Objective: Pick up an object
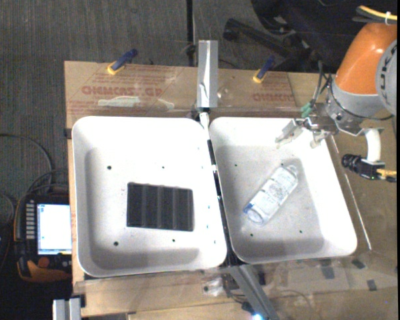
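Gripper [300, 131] spread wide, holding nothing. Below and slightly left of it, the clear bottle [272, 193] lies diagonally, cap lower-left; label writing unreadable.

A clear plastic bottle [272, 193] lies tilted on its side in the right bin [333, 235]. The hand [300, 133] hovers over that bin's far right corner, fingers spread, nothing between them. A black ridged block [160, 207] lies in the left bin [93, 245].
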`<action>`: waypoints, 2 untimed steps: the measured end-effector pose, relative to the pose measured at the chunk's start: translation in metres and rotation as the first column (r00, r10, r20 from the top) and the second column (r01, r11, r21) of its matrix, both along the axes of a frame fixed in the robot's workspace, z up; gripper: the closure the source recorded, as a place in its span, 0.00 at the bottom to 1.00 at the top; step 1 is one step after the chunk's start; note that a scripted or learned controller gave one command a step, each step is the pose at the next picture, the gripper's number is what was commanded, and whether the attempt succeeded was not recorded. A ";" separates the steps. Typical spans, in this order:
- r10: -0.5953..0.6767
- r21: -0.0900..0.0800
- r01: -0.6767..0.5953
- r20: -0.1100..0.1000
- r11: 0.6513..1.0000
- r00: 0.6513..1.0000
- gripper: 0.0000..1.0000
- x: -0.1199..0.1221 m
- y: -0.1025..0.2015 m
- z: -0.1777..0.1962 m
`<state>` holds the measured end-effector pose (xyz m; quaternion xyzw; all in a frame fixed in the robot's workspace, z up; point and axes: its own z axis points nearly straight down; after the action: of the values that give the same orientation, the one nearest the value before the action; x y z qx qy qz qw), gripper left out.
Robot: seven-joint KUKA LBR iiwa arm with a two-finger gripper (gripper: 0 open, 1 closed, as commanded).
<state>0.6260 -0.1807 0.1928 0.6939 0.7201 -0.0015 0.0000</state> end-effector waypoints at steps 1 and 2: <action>0.049 0.001 -0.049 0.001 0.999 0.999 0.00 -0.032 -0.035 -0.061; 0.189 0.005 -0.189 0.017 0.982 0.982 0.00 -0.057 -0.035 -0.100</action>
<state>0.5691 -0.2162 0.0933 0.6224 0.7827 0.0064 0.0038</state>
